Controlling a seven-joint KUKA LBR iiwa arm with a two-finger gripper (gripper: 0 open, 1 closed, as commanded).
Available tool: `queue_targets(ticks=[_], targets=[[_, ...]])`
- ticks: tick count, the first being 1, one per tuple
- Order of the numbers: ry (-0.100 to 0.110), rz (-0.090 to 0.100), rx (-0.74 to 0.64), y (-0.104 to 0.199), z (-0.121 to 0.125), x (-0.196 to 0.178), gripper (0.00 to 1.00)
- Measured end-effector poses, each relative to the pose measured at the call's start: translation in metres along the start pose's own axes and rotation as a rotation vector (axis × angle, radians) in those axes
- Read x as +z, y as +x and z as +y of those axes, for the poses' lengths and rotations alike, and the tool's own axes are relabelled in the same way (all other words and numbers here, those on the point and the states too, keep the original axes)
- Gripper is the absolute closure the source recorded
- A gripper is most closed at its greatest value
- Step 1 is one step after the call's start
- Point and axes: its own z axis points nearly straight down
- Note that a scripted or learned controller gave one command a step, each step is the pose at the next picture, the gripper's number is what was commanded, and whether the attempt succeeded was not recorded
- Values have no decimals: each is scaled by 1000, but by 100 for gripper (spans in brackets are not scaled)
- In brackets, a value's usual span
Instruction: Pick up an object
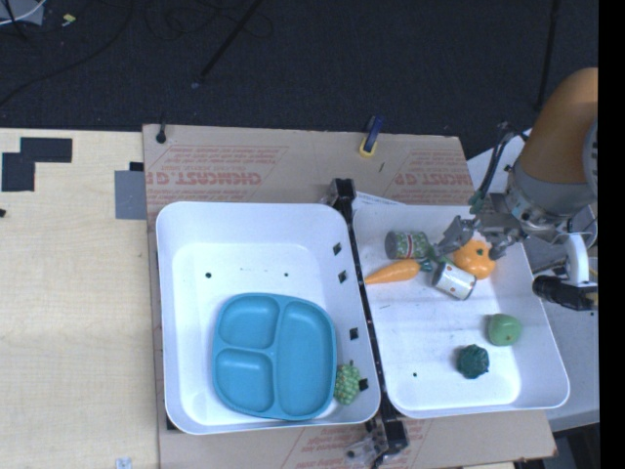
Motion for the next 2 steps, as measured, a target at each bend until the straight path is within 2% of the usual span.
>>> queue_targets(ticks=[1, 2], targets=[[-14, -3, -2, 0, 3, -9, 0], [-9, -1, -2, 8, -4, 42, 0]])
